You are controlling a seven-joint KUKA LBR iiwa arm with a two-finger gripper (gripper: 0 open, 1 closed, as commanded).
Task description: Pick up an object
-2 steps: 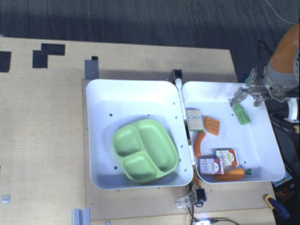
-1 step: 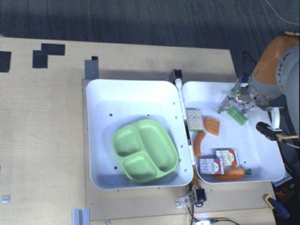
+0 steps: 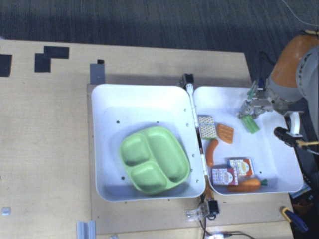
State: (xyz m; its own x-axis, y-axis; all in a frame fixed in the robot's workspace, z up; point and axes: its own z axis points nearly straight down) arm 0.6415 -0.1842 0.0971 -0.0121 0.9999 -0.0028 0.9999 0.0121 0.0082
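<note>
My gripper (image 3: 250, 112) is over the upper right part of the right bin (image 3: 279, 156), reaching in from the right. A small green block (image 3: 250, 124) sticks out from between its fingertips, and the fingers are shut on it. Lower in the same bin lie a patterned packet (image 3: 207, 127), an orange waffle-like piece (image 3: 225, 133), a red-orange sausage (image 3: 211, 152), a small juice carton (image 3: 239, 167), a little box (image 3: 222, 176) and a carrot (image 3: 245, 184).
The left bin (image 3: 107, 133) holds a green divided plate (image 3: 154, 158). A black-and-white clip (image 3: 188, 81) sits on the divider between the bins. The arm's grey body and orange band (image 3: 291, 61) fill the right edge. Black markers (image 3: 50, 58) lie on the bench at the far left.
</note>
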